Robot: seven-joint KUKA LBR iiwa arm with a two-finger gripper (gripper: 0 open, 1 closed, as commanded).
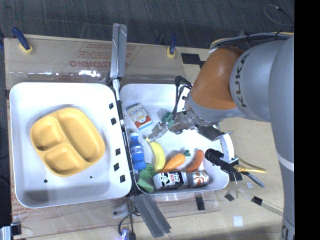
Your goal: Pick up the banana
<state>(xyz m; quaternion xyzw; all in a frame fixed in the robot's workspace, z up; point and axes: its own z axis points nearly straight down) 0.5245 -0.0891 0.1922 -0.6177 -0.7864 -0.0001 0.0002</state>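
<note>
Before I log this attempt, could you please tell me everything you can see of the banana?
The banana is a small yellow curved piece, smooth and toy-like in look, whole and unpeeled. It lies flat on the floor of the right bin, in its lower left part, running roughly from upper left to lower right. A blue bottle lies alongside its left, a carrot at its right, both close or touching. The gripper is just above it, not holding it.

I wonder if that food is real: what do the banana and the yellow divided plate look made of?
The banana looks like moulded plastic: an even yellow skin with a soft sheen and no blemishes, so probably toy food. The yellow divided plate also looks like plastic, matte to slightly glossy, with rounded moulded compartments. Neither can be settled by sight alone.
</note>
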